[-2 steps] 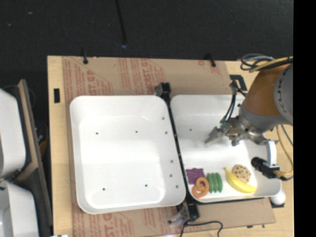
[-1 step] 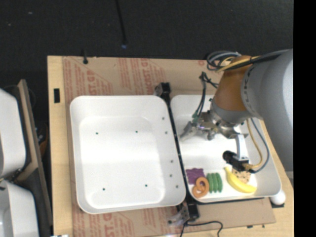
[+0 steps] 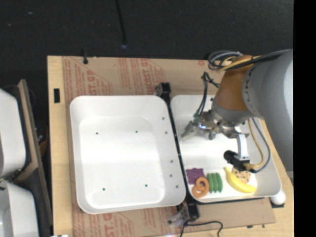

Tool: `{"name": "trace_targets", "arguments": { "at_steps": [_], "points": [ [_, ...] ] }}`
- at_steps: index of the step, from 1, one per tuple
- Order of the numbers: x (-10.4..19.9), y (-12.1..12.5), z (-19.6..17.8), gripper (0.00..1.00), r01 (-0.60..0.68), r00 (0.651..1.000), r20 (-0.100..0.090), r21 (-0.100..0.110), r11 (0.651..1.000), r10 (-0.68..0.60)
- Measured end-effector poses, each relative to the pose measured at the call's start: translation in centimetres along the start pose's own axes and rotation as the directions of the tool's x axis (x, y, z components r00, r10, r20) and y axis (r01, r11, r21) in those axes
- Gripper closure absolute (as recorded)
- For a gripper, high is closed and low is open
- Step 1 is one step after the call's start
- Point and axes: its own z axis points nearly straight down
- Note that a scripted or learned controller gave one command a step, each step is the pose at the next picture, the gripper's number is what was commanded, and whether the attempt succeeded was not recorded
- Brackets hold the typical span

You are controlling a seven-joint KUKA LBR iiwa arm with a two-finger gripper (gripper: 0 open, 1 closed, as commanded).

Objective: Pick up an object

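My gripper point(image 3: 201, 131) hangs over the upper left part of the right bin point(image 3: 269, 179), below the orange band of the arm point(image 3: 232, 90). Its two fingers are spread, so it is open, with only white bin floor between them. The objects lie apart from it along the bin's near edge: a purple piece point(image 3: 195, 174), an orange ring point(image 3: 201, 187), a green ridged piece point(image 3: 215, 182) and a yellow banana point(image 3: 240, 182).
The left bin point(image 3: 79, 132) sits beside the right one, and their rims meet at a dark divider point(image 3: 174, 137). A black part with cables point(image 3: 236, 158) hangs from the arm just above the banana. Cardboard point(image 3: 113, 75) covers the bench.
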Motion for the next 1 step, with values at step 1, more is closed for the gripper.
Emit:
{"name": "trace_targets", "arguments": {
  "at_steps": [1],
  "points": [
    [-0.06, 0.03, -1.06, 1.0, -0.001, 1.0, 0.0, -0.001, 1.0, 0.001]
  ]
}}
